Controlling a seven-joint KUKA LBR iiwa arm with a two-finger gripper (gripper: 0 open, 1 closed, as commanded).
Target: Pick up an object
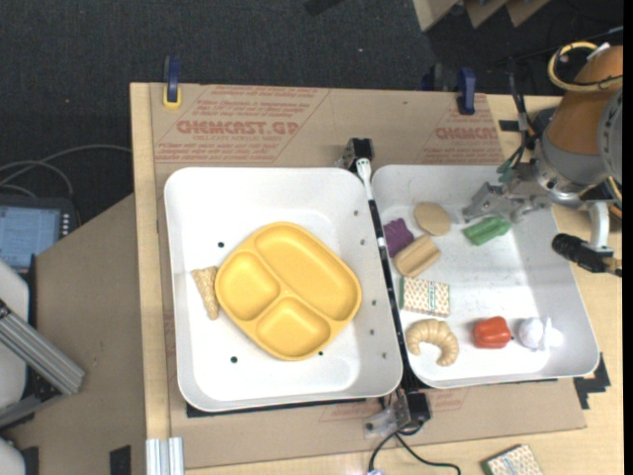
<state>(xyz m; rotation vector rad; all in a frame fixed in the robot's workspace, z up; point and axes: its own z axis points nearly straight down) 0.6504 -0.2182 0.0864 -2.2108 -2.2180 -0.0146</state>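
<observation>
While the left bin (188, 295) carries a yellow divided plate (287, 290) at its middle with a cracker (206, 291) against its left edge, the right bin (574, 305) offers the choices: purple piece (397, 235), bread roll (416, 257), patterned packet (426, 296), croissant (433, 339), red pepper (491, 332) and white object (534, 334) along its near edge. At that bin's far edge the tool (492, 206) hangs just above a green object (486, 230); whether its fingers are apart I cannot tell. A good grasp likely means descending straight, centred over it.
</observation>
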